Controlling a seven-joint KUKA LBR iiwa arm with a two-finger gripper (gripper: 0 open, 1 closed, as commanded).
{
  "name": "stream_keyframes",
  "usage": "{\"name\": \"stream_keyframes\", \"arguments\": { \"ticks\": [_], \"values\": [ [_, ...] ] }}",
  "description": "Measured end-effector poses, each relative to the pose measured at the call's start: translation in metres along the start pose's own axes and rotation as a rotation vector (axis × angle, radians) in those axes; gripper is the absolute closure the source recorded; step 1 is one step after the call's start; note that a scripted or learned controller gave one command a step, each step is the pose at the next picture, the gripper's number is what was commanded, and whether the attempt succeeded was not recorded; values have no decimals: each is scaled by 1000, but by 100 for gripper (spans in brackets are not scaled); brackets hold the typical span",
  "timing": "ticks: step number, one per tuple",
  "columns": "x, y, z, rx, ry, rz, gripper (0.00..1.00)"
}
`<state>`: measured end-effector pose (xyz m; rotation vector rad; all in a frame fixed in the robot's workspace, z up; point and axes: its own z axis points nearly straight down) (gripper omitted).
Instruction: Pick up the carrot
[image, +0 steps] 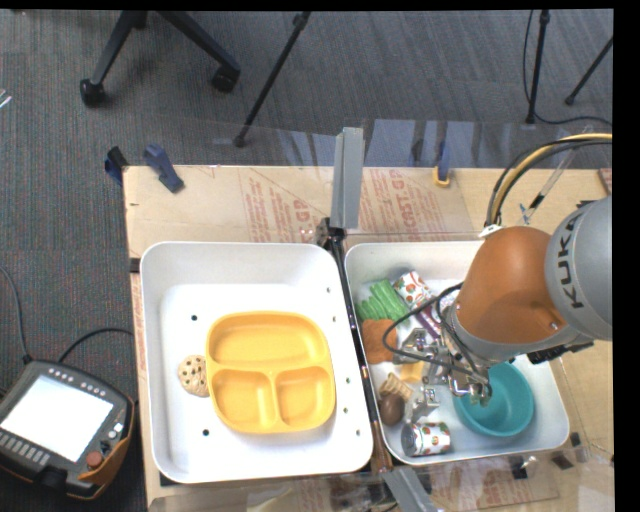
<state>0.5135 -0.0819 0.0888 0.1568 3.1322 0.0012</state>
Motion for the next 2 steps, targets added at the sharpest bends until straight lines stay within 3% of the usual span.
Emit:
{"name": "stream_keyframes", "arguments": {
  "ticks": [1,2],
  "values": [
    [1,2,-9,-1,4,-6,100],
    [-7,50,-99,-1,2,-318,100]
  ]
}}
